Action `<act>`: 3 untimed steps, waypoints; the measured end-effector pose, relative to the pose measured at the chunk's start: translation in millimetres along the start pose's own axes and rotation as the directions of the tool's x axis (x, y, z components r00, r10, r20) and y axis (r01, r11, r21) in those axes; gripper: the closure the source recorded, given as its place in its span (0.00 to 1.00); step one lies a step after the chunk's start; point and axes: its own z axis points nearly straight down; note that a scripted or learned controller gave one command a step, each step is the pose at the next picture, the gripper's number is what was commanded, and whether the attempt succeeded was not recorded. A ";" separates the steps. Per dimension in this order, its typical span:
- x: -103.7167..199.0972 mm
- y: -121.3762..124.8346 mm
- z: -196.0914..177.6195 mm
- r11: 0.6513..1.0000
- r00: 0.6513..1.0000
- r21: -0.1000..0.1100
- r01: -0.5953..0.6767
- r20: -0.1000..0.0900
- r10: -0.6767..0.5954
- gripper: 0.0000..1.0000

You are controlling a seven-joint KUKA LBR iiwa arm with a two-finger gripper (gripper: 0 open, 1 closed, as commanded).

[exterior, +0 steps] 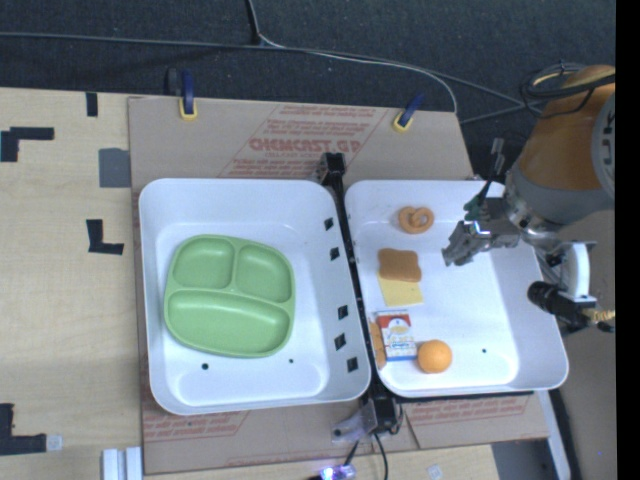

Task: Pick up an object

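We count two white bins side by side: the left bin holds one green divided plate, and the right bin holds four small things, namely one bagel, one toast, one box and one orange. One arm reaches in, and its gripper sits over the right bin's far half. We cannot tell how the gripper is set; nothing shows between its tips.

From the gripper, the bagel lies just to the left and slightly farther from us, the nearest of the four. The toast is near, left of the gripper and a little toward us. The box is farther off the same way, beside the bin's left wall. The orange lies well apart, toward us and slightly left, just beside the box.

The toast's long axis runs away from us toward the bagel, brown end far, yellow end near. The box runs the same way. The bagel and orange are round, with no clear long axis.
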 end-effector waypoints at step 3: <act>180.8 -7.4 10.7 1.000 1.000 0.002 0.003 0.000 -0.003 1.00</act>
